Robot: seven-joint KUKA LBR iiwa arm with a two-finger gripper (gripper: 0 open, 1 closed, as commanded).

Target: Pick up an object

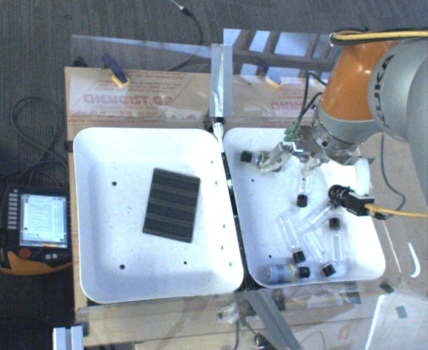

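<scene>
1. At the worktop's left edge lies an orange-and-black handheld control pendant with a lit screen point(31, 228), off both bins and no part of the pick.
2. The left shallow white plastic bin point(104, 268) carries one thing: a flat, dark, ribbed rectangular pad point(172, 204), lying slightly askew near the bin's middle, well apart from every wall. It lies low and broad, so I judge it a poor match for a narrow two-finger grip.
3. The right shallow white plastic bin point(246, 224) holds the likelier targets: several small clear plastic vials with black caps point(301, 232), crowded toward its front right corner, some touching or crossing one another.
4. One vial point(302, 192) lies by itself nearer the bin's middle, just in front of the pincer point(292, 155). Being clear of its neighbours, it looks the safest choice.
5. The pincer hovers over the back half of the right bin, its metal fingers point(274, 158) spread apart with nothing between them.
6. To do this step well, I would centre the spread fingers across the lone vial's short width, descend straight until they straddle it, then close. Clear round plastic will probably roll or slip, so gripping across the body rather than the cap seems wiser.
7. Avoid the cluster at the front: closing there risks catching two vials or pushing them against the wall.
</scene>
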